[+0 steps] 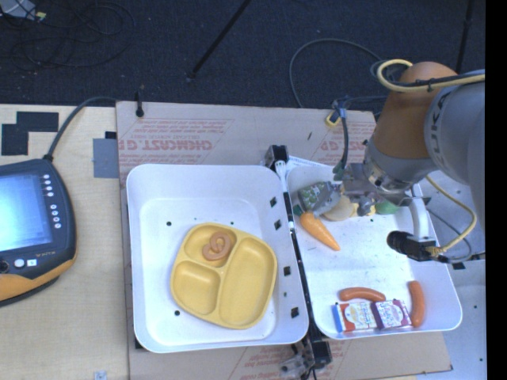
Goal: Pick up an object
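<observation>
- Reaching in from the right, with the gripper (354, 199) low over the far left corner of the right bin (444, 311), amid a small cluster of items
- Crowding that corner: a greenish, shiny item (315, 195), perhaps a crumpled wrapper or small bottle, and a pale rounded piece (341, 210) just beside it, both near or touching the gripper
- Cannot tell whether the claw is wide, narrow or closed on anything, as the wrist and clutter hide that part
- Lying just below the cluster, apart from the gripper: a toy carrot (320, 231), slanted, close to the divider between the bins
- Resting near the right bin's near edge, well apart from the gripper: a toy sausage (362, 294), a second sausage (417, 303) standing more upright at the right, and a small printed carton (369, 316) between and below them
- Sitting in the left bin (146, 204): a yellow divided plate (224, 275) with a coiled pastry-like toy (217, 247) in its top compartment, untouched by the arm
- Judging progress: approach and descent look done, with the likely target being the greenish item or the pale piece; nothing visibly raised off the bin floor
- Remaining: confirming a grip and lifting clear, so no pick counted as made yet
</observation>
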`<state>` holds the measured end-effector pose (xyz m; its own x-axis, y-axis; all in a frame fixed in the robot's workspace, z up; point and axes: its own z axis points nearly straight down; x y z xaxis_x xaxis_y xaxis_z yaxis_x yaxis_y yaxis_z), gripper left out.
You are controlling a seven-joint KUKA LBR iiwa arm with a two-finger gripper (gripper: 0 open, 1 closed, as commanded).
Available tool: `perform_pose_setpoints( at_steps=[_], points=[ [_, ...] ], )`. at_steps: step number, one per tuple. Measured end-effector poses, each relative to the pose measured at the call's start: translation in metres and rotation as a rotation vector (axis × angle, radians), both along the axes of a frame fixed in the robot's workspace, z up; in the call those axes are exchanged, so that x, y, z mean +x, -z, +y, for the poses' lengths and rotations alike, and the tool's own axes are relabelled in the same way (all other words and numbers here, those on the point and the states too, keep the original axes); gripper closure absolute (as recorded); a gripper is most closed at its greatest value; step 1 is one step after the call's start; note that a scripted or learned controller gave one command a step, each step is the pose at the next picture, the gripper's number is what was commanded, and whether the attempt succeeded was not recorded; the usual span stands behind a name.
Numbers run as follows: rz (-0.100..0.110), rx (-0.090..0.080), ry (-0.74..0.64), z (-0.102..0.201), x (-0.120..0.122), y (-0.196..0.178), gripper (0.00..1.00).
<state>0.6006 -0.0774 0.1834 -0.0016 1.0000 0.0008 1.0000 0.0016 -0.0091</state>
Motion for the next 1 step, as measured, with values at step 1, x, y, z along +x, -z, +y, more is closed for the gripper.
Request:
perform_pose_setpoints(
  at_steps=[1],
  points=[
    [0.005, 0.0, 0.003, -0.0243, 0.0085, 0.0666, 0.0]
  ],
)
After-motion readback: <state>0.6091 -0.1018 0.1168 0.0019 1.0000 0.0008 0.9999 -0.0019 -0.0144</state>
